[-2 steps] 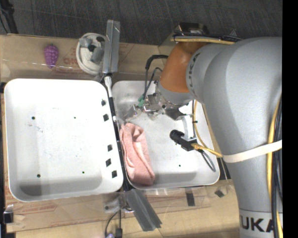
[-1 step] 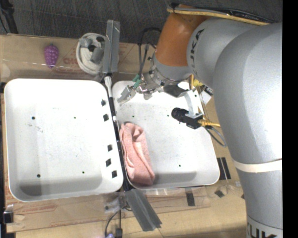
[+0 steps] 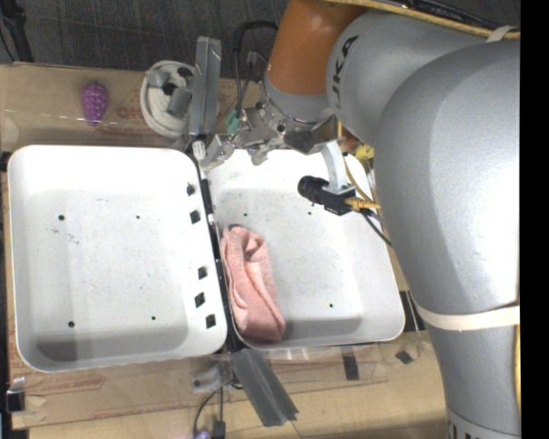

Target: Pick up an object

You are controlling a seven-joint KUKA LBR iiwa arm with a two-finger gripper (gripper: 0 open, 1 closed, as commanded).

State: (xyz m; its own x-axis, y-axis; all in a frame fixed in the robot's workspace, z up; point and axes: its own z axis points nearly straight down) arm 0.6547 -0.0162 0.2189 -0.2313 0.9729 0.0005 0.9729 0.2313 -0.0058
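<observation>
Farthest to the left of the hand, on the desk [image 3: 37, 126] behind the bins, we see a small purple object [image 3: 94, 101], and nearer to the hand a white coil [image 3: 165, 99]. The left bin [image 3: 37, 245] lies to the left of the hand and toward the front.

Our hand [image 3: 247, 140] hangs at the back rim of the right bin [image 3: 366, 273], close to the divider. Whether it is open or closed we cannot tell, because the wrist hides it.

The pink cloth [image 3: 252, 282] is the one thing to pick, in our judgement. It lies in the right bin, straight toward the front from the hand, against the left wall. Its long axis runs from back to front, almost in line with the hand. It looks soft, crumpled and folded, with a thicker front end.
</observation>
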